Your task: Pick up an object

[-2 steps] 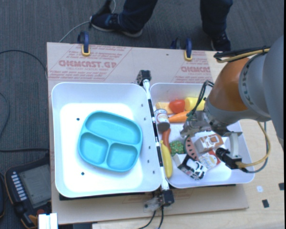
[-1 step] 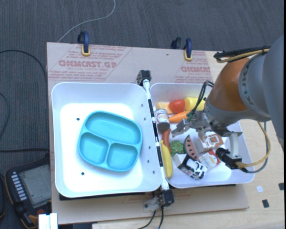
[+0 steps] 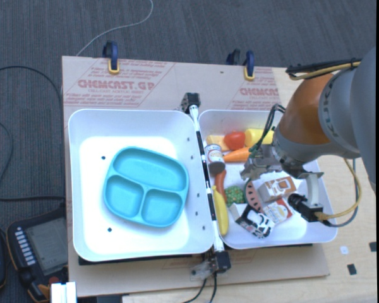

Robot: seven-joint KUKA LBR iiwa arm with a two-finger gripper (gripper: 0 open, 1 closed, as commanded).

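The right bin (image 3: 322,232) holds a heap of small objects. At its back lie a red pepper (image 3: 235,138), a yellow piece (image 3: 255,134) and an orange carrot (image 3: 235,155). A small bottle (image 3: 214,157) and a yellow banana (image 3: 222,214) lie along the left wall. A green broccoli (image 3: 234,195), a brown disc (image 3: 252,194), printed packets (image 3: 277,187) and a black-and-white item (image 3: 253,222) fill the middle and front. My gripper (image 3: 260,168) hangs low over the middle of this bin, just right of the carrot and above the brown disc. The wrist hides what lies under it.
The left bin (image 3: 88,131) holds a blue three-compartment tray (image 3: 145,186). A black divider rail (image 3: 202,169) runs between the bins. Blue clamps (image 3: 110,51) (image 3: 249,60) hold the board at the back. The grey and orange arm (image 3: 322,118) covers the right bin's back right corner.
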